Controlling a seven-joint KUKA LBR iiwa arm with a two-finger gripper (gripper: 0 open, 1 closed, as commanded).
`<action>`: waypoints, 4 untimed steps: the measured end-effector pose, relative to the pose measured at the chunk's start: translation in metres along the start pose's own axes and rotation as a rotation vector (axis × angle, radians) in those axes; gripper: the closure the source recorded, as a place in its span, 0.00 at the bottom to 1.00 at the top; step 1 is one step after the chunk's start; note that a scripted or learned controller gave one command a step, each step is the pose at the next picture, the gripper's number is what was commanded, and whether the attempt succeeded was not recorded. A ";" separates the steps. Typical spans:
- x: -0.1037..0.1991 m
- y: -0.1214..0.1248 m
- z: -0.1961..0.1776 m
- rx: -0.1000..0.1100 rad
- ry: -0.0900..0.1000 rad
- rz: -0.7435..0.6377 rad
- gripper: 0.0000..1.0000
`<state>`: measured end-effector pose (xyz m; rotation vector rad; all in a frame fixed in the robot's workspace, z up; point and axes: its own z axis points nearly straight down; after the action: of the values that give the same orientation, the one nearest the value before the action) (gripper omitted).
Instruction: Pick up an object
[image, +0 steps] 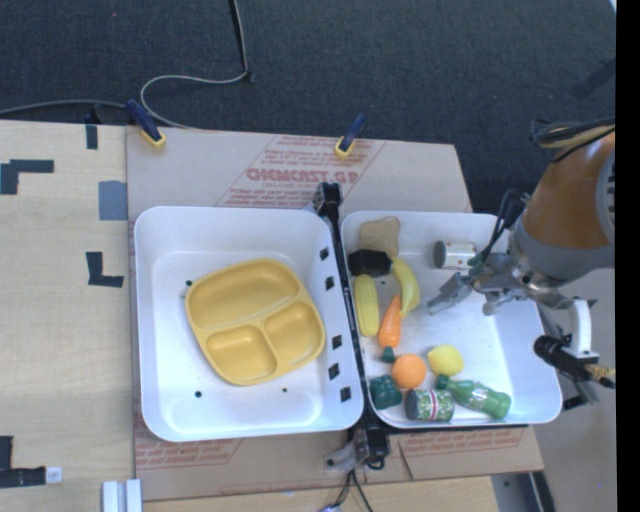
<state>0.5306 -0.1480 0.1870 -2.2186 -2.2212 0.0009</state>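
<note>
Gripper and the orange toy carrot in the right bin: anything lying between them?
No. In the camera view, bare white bin floor separates the gripper from the orange toy carrot; the yellow toy banana lies just above that stretch.

You can't tell how the gripper (447, 293) fingers stand; they blur into grey over the right bin (520, 325). The arm (565, 215) covers that bin's right rim and far right corner. A black piece (368, 263) overlaps the bread slice (380, 234), and the green bottle's (482, 398) label is too small to read
</note>
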 end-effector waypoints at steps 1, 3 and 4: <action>0.041 0.048 0.093 -0.007 -0.009 0.004 0.00; 0.050 0.110 0.065 -0.004 -0.006 0.000 1.00; 0.139 0.101 0.002 -0.002 0.000 -0.002 1.00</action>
<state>0.6316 -0.0092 0.1846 -2.2170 -2.2247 -0.0018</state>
